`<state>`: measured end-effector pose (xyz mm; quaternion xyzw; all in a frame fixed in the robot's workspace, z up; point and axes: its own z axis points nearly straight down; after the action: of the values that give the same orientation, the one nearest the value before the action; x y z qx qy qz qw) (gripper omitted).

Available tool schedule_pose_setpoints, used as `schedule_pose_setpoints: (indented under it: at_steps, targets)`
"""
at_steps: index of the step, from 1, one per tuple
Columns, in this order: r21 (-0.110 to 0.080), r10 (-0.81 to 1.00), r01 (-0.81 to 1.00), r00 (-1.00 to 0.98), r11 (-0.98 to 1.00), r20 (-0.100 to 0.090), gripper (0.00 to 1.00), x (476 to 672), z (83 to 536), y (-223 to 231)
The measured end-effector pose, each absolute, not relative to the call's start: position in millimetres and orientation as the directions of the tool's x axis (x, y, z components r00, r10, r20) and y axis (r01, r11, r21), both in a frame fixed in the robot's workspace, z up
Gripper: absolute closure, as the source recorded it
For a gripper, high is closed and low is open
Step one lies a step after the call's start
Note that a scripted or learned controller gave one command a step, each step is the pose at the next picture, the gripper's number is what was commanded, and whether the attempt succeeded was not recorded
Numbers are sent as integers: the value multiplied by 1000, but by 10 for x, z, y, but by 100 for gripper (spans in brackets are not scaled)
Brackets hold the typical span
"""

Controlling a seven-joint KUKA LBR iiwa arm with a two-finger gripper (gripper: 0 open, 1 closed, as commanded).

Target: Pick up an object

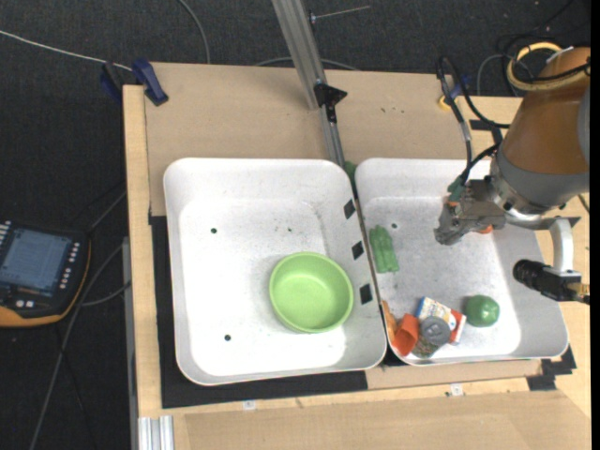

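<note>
A green bowl [311,292] is sitting in the left bin [234,195], down at about 5 o'clock on that bin's floor. Both bins are resting side by side on the desk [244,111].

Going right, a flat green piece [382,249] is lying in the right bin [412,181], close to the wall at 9 o'clock. Down at 6 o'clock in that bin, an orange scoop [405,333], a small carton [441,311] and a grey round thing [433,331] are crowding together and touching. Just beside them, toward 5 o'clock, a green ball [481,310] is sitting on its own.

The pincer [457,221] is hanging over the right bin at about 2 o'clock, with nothing showing between its fingers. It is too dark and blurry to say if it is released or clenched, so I cannot tell.

I think the arm is getting ready to reach down for something. The green ball looks like the easiest pick, because it is standing apart and nothing is leaning on it. The pincer needs to be going toward 5 o'clock, stopping right above the ball, then going straight down. A ball can roll away, so the fingers should be closing around its middle, slowly. The pile at 6 o'clock looks harder, because one thing may be pushing another aside.
</note>
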<state>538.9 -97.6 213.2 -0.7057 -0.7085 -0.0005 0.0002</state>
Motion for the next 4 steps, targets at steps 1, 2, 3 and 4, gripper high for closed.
schedule_pose_setpoints:
  at_steps: [1, 2, 3, 4]
  targets:
    - [1, 1000, 1000, -5, 5, 1, 100, 5533, 2193, -410]
    - [1, 1000, 1000, -3, 3, 1, 100, 5540, 2283, 13]
    - [0, 1000, 1000, -4, 4, 1, 100, 5552, 2261, 452]
    - [2, 1000, 1000, -5, 5, 1, 100, 5594, 2434, 976]
